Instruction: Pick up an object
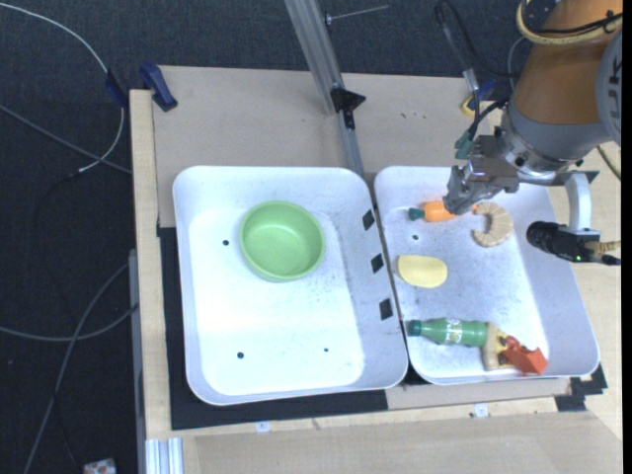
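Dark carpet floor with loose cables around a tan wooden bench (247,117); a metal post (321,57) slants across the top. We see two shallow white bins side by side on it.

Left bin (286,344): one green bowl (282,240), upright, in the upper half.

Right bin (553,304): four items.
- Toy carrot (432,211), small, orange body with a green stub at its left end, lying roughly flat near the bin's upper edge.
- Tan crescent-shaped piece (491,227), looks like a croissant or bread toy, just right of the carrot.
- Yellow oval piece (422,271), flat, mid-bin, well apart from the others.
- Green bottle (450,332) lying on its side near the lower edge, cap to the left; a red and tan toy (515,355) touches its right end, can't tell what it is.

Gripper (462,202) is down in the right bin, tip right at the carrot's orange end. We can't tell whether the jaws are open or closed, or whether they actually have the carrot; the wrist body blocks that. Orange band (568,57) of the arm sits above, upper right.
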`<action>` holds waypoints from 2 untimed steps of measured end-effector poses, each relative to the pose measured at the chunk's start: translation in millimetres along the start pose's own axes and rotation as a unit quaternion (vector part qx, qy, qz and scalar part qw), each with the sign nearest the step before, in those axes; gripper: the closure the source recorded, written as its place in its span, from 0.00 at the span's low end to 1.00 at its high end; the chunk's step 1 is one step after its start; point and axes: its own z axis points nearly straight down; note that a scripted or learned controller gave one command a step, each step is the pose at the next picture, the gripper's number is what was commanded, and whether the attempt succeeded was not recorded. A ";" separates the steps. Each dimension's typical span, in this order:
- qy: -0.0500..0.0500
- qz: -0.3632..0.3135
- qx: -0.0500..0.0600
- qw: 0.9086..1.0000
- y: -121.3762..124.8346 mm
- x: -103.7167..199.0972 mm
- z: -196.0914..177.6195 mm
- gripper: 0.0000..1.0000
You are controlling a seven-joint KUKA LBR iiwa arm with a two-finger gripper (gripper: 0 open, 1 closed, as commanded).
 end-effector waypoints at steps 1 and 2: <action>0.000 0.000 0.001 1.000 8.8 48.4 0.2 1.00; 0.000 0.001 0.001 1.000 24.6 89.0 10.0 1.00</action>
